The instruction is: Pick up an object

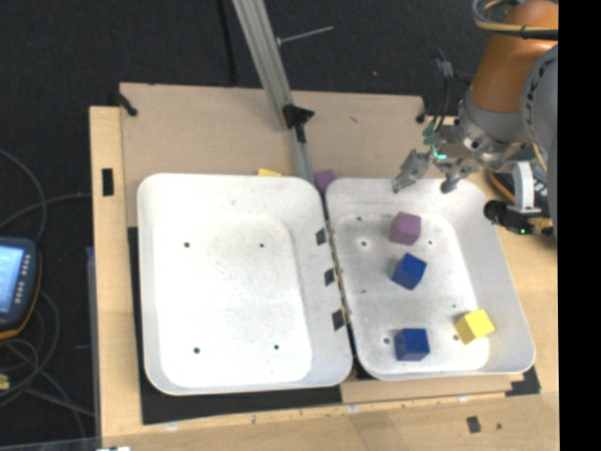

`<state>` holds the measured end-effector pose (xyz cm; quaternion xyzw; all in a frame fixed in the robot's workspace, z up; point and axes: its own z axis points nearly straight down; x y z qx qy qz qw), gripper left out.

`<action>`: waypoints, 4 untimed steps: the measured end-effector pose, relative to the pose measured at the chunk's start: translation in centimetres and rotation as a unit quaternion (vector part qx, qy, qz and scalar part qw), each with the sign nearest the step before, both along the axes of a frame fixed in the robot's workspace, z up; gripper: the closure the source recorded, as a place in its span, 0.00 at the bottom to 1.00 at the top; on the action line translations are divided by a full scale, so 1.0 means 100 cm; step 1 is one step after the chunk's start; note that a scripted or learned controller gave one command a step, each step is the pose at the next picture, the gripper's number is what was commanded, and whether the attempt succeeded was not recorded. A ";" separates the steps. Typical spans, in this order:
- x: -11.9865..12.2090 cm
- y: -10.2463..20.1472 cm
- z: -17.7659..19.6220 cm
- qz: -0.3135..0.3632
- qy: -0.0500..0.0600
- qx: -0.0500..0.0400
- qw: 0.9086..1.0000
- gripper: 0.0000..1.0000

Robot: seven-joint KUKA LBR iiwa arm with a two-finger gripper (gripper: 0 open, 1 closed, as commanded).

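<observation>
My two-finger claw point(430, 173) hangs spread and empty over the right white bin's point(498, 252) far edge. Nothing is picked yet; the purple cube point(406, 227) lies nearest.

No legible text, label, brand, number or sign was found on any surface. The handheld device point(16, 285) at the left edge showed a lit bluish screen — its contents were too small and blurred to read. The blocks and both bins carried no readable markings.
</observation>
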<state>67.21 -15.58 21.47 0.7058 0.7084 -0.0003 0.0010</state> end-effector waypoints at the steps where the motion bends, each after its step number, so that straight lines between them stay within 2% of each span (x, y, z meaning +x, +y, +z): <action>1: -0.013 -0.023 -0.121 -0.002 0.002 0.000 1.000 0.00; 2: -0.011 -0.024 -0.105 -0.001 -0.002 -0.002 1.000 1.00; 3: -0.027 0.084 -0.013 0.003 -0.003 0.002 1.000 1.00; 4: -0.011 0.182 -0.018 0.003 0.000 0.002 1.000 1.00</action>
